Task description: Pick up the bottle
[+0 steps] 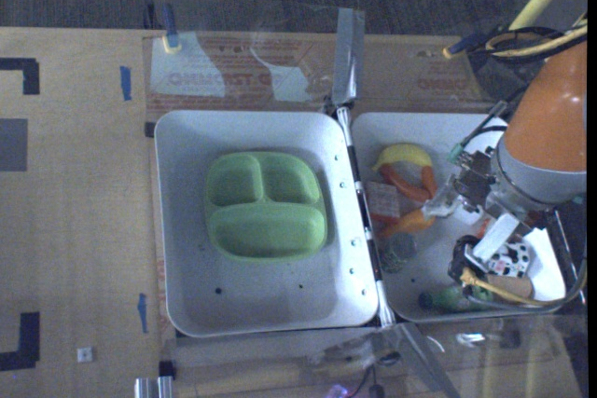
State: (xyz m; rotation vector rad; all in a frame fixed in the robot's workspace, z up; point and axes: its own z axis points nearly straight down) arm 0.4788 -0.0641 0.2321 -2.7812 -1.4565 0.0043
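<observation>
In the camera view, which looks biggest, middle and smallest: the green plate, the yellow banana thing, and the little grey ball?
1. Green plate, by far the largest.
2. Yellow banana.
3. Grey ball, though partly blurred and close to the banana in size, so these two are uncertain.

Colours across the two bins

White bins (177, 228) on a tan tabletop (75, 200) — a pale green divided plate (266, 205) in the left one; in the right, a yellow piece (403, 154), orange pieces (410, 185), and a black-and-white cow-patterned item (511, 258).
</observation>
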